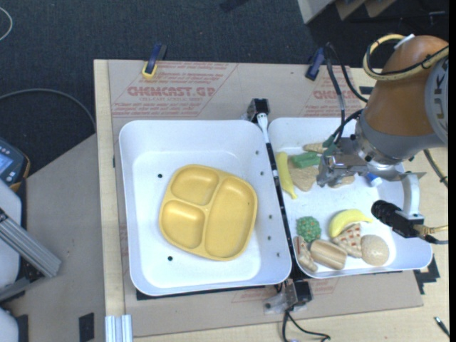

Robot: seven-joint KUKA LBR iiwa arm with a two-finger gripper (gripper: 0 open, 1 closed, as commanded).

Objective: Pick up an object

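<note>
With the hand (333, 171) low at the right bin's (420, 262) 12 o'clock end, over the green piece (305, 159) and cookie (306, 179), its grip I cannot tell, best descend straight on one item, avoiding the banana (285, 174) at 9 o'clock.

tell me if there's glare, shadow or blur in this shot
Camera view: light is even and soft; the yellow plate has a mild sheen, no harsh glare; faint shadows edge the left bin; the tool looks slightly soft over the right bin; small food items there are low in detail.
</note>
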